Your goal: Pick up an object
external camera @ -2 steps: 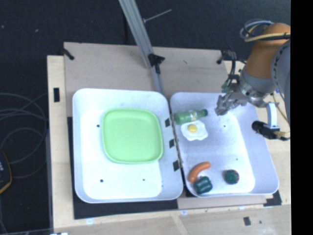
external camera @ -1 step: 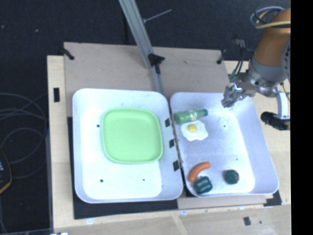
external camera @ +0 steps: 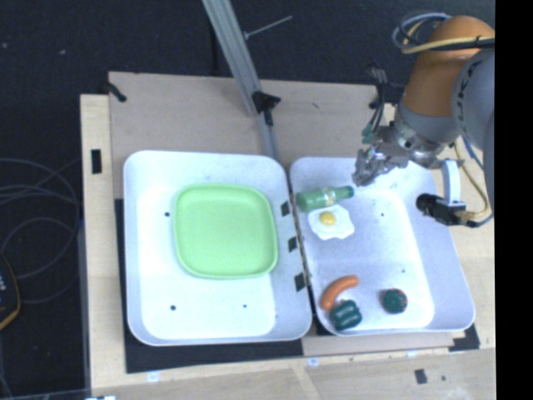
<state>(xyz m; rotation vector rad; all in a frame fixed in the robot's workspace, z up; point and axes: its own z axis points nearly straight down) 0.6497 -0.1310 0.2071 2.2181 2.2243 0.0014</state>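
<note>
One gripper (external camera: 366, 172) hovers near right bin's (external camera: 433, 257) far edge.

Glossy plastic green plate (external camera: 225, 230)

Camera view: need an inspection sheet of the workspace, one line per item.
Surface: bench bears two white bins side by side, left bin and right bin.
Job's things: right bin holds green bottle lying down, fried egg, sausage, green pepper, dark green round item.
Clutter: green plate in left bin.
Grippers: tool hangs over the right bin's far end beside the bottle's cap.
Cables: loops above the arm; loose cables left of the bench.
Surroundings: slanted grey pole; dark floor.
</note>
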